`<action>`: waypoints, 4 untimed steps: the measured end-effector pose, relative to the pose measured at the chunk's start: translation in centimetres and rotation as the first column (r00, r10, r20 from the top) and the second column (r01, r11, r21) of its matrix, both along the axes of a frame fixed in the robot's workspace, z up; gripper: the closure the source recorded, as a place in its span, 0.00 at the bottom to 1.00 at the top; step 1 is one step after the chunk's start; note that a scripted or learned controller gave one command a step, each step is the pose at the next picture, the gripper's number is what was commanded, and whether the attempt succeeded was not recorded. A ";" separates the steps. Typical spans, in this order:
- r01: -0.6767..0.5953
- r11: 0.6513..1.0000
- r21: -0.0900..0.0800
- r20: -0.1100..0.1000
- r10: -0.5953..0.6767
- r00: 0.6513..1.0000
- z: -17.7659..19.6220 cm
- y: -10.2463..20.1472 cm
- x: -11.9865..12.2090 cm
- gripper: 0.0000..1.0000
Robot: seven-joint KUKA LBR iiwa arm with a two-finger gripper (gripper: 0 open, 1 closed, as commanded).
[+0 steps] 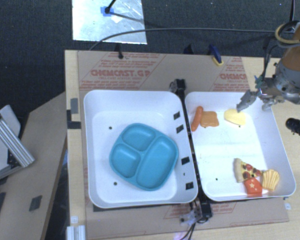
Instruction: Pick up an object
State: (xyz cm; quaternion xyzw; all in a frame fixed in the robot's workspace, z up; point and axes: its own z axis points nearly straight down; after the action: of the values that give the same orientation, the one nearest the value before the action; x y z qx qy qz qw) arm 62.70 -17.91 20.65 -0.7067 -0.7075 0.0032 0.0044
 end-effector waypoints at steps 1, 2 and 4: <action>-0.003 1.000 -0.002 0.013 0.003 1.000 0.8 0.0 0.3 0.00; -0.002 1.000 -0.002 0.009 0.002 1.000 -5.4 0.2 0.5 0.00; -0.005 1.000 -0.004 0.015 0.005 1.000 -12.0 1.2 0.8 0.00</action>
State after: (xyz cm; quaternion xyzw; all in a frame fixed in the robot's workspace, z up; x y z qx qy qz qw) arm 63.53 -16.68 8.62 -0.7048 -0.7094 -0.0006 -0.0023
